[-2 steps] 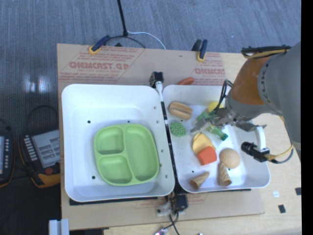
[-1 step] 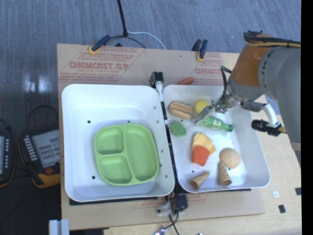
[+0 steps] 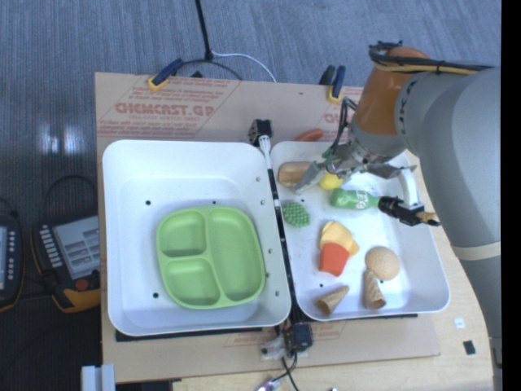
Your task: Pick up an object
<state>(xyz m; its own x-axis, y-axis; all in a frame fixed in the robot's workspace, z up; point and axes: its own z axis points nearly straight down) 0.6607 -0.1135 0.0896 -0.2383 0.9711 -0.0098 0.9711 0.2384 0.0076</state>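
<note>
One small yellow toy (image 3: pixel 330 182), rounded

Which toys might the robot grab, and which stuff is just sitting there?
For the job: gripper, yellow toy, green toy, bread roll, round green toy.

Just lying about: green divided plate in the left bin, two cones, clamps.

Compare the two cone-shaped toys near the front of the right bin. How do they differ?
The left cone lies flat, its point toward the right, and its wide end is bare. The right cone points toward the front wall and meets a round tan ball at its wide end, like a scoop. Both are tan and lie in the right bin.
</note>
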